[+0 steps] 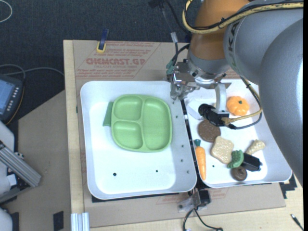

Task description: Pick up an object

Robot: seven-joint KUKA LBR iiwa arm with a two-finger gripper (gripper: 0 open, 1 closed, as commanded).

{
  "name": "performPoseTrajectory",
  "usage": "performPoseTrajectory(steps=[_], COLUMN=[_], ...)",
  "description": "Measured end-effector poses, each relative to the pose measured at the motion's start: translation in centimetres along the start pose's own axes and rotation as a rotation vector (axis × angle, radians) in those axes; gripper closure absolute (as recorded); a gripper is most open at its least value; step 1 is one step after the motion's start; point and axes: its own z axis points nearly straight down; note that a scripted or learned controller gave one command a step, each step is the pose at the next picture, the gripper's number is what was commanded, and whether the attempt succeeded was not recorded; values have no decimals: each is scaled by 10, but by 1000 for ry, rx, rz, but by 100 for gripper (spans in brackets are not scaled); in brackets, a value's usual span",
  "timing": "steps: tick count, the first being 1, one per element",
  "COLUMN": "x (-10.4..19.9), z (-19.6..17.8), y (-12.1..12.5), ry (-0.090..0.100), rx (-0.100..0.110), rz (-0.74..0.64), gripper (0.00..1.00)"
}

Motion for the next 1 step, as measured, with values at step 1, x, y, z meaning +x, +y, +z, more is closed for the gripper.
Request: performPoseTrajectory(steps=[1], x=[0], z=[-19], y=[2], ry=[0], rx=[-5], rz=[0], gripper=[100])
